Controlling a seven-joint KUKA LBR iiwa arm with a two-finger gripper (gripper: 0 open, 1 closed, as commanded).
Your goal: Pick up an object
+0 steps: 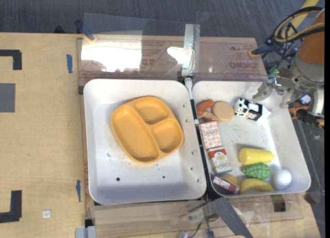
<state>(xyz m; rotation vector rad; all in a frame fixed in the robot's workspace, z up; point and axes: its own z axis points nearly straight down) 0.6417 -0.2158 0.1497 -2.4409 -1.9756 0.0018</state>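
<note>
The left bin holds a yellow divided plate. The right bin, touching its side, holds everything else, with a black-and-white carton near the far right corner. Measured from that carton: a tan disc just left, two small boxes nearer and left, yellow and green toys nearer, a white ball nearest right. The gripper hangs beyond it, right; whether it grips anything I cannot tell.

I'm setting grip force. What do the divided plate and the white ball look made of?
Divided plate: likely hard plastic, matte orange-yellow, evenly coloured with moulded compartments. White ball: smooth, faintly glossy; plastic or foam, can't tell which.
</note>
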